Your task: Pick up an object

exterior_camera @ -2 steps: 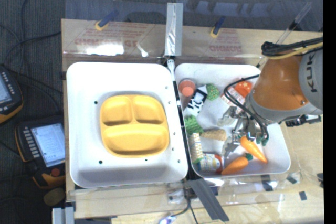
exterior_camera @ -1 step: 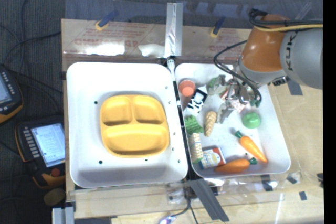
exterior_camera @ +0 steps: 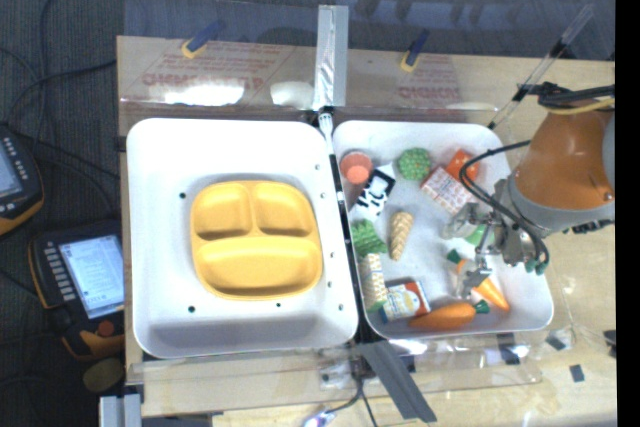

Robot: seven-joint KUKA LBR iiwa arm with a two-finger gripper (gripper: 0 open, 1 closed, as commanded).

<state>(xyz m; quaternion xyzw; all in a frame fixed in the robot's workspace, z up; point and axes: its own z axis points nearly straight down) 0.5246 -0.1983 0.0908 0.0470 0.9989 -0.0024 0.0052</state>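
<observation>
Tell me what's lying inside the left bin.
A yellow divided tray lies in the left bin, its three compartments bare. Whatever is under the tray is covered.

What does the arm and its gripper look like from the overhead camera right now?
The arm ends in a broad orange band with grey casing beyond it. Black cables loop off the wrist. The gripper is a small grey metal assembly with green touches, over the right bin.
</observation>
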